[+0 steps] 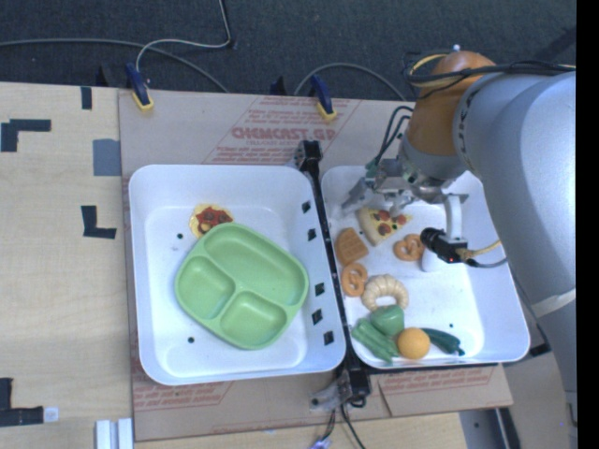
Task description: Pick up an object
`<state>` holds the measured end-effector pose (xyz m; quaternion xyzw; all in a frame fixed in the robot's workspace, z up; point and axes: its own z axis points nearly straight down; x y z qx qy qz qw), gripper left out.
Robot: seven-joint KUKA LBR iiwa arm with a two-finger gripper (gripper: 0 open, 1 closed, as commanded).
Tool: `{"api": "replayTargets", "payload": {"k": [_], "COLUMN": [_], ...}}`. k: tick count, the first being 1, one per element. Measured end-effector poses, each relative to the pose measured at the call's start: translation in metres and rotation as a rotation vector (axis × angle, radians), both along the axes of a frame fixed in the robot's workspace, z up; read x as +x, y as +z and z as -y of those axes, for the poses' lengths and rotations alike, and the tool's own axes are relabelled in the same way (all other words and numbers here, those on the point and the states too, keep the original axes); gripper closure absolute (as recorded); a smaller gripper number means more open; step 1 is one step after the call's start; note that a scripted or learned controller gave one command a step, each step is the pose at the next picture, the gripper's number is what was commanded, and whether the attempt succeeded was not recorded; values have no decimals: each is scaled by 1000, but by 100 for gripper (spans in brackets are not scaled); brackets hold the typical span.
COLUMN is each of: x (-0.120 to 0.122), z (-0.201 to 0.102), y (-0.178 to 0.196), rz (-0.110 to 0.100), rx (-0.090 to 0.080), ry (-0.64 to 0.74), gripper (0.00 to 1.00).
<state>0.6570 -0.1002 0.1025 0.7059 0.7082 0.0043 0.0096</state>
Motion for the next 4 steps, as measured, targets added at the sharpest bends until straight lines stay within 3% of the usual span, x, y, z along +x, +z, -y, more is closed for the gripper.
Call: {"api": "replayTargets", "payload": {"k": [1, 3, 4], "x": [-7, -25, 14], "z": [-5, 44, 10], "y": [-11, -11, -12], "rz": [-3, -4, -12], "rx": [2, 5, 3], "ry": [-1, 0, -2], "gripper": [0, 0, 0]}}
